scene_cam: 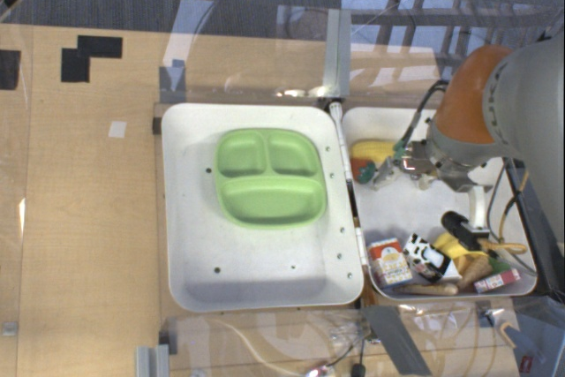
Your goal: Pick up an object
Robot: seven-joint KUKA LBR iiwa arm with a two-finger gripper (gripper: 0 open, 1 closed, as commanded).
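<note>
Yellow-red toy (371,153) by right bin's far-left wall, perhaps fruit.

Green divided plate (268,177) sits mid left bin (190,278). Gripper (388,165) hangs over right bin (388,207), near its far-left corner, beside a yellow-red toy (371,151).

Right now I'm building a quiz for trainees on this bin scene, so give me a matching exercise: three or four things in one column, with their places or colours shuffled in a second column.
Things:
1. green divided plate
2. yellow item
3. gripper
4. heap of small objects

Places:
A. near end of the right bin
B. far left corner of the right bin
C. middle of the left bin
D. just nearer than the yellow item, over the right bin

Pairs: 1-C, 2-B, 3-D, 4-A
</note>
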